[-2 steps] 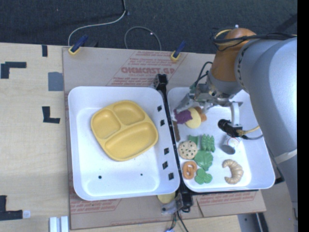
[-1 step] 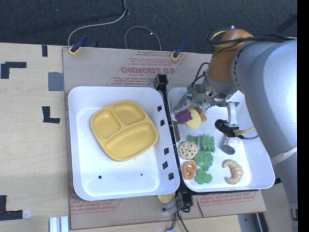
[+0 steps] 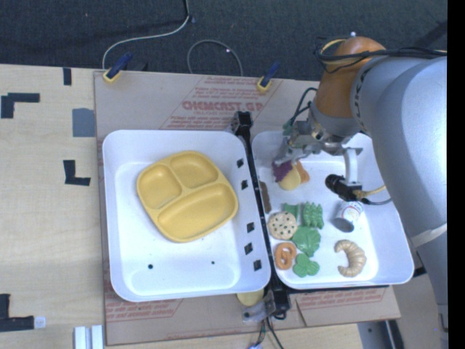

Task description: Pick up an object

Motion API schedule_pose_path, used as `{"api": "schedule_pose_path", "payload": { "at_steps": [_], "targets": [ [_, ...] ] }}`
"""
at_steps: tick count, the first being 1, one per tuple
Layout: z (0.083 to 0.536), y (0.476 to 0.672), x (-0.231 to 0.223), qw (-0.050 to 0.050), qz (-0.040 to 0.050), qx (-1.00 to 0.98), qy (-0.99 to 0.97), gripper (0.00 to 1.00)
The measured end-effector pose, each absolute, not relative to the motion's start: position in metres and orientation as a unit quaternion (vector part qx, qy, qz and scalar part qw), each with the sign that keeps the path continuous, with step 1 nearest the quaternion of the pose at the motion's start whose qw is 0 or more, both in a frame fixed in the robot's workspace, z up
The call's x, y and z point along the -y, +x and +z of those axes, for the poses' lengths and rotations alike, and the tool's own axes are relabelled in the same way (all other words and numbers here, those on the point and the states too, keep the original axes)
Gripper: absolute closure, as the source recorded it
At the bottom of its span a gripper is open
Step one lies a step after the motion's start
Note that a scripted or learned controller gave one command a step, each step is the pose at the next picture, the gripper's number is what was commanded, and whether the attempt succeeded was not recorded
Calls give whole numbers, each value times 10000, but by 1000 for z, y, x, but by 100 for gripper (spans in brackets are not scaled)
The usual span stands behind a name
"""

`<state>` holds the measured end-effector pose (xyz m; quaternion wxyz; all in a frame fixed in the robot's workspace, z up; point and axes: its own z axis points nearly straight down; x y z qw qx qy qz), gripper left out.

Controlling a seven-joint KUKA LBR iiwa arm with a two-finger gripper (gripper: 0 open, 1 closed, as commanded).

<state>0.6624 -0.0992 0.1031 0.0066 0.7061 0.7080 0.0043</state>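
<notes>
While our gripper [image 3: 290, 160] hangs over the purple-and-yellow toy [image 3: 289, 174] at the right bin's [image 3: 385, 233] eleven o'clock, we judge descent next; finger state: cannot tell.

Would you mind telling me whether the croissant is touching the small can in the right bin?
Apart. The camera view shows the croissant lying near the bin's front corner, with a plain strip of white bin floor between it and the small can behind it.
</notes>
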Motion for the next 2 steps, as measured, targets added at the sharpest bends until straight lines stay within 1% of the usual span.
{"api": "schedule_pose_path", "payload": {
  "at_steps": [1,2],
  "targets": [
    [189,599,55,-5,12,-7085,7057,100],
    [184,600,57,-8,-5,-7077,7065,0]
  ]
}}
